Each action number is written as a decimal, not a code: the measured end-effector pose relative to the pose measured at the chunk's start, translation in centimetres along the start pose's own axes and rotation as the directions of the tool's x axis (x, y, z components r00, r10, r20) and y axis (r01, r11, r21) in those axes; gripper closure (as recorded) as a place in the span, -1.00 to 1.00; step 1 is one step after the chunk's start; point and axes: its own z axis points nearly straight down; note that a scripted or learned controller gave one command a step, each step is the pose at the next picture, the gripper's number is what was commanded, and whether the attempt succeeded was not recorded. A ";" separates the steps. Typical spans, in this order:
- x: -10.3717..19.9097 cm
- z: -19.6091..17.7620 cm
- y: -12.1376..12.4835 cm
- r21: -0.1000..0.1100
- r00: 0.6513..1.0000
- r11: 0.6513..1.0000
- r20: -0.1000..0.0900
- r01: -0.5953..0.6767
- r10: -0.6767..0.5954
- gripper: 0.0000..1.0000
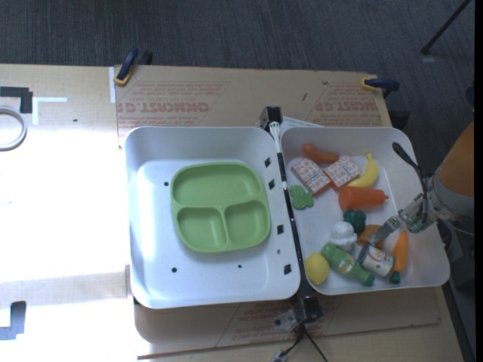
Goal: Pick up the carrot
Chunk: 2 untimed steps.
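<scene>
Green divided plate [220, 207] in left bin [143, 225], banana [367, 173], lemon [318, 268]

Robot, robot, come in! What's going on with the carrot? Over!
Gripper low in right bin, over the toy pile. Carrot lying beside it, not held. Bottle and can crowd its left side.
</scene>
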 end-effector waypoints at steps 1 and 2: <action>0.1 0.1 2.7 0.003 0.920 0.920 -0.002 0.391 -0.391 -1.00; 0.3 0.3 0.9 0.000 0.707 0.707 -0.003 0.707 -0.707 -1.00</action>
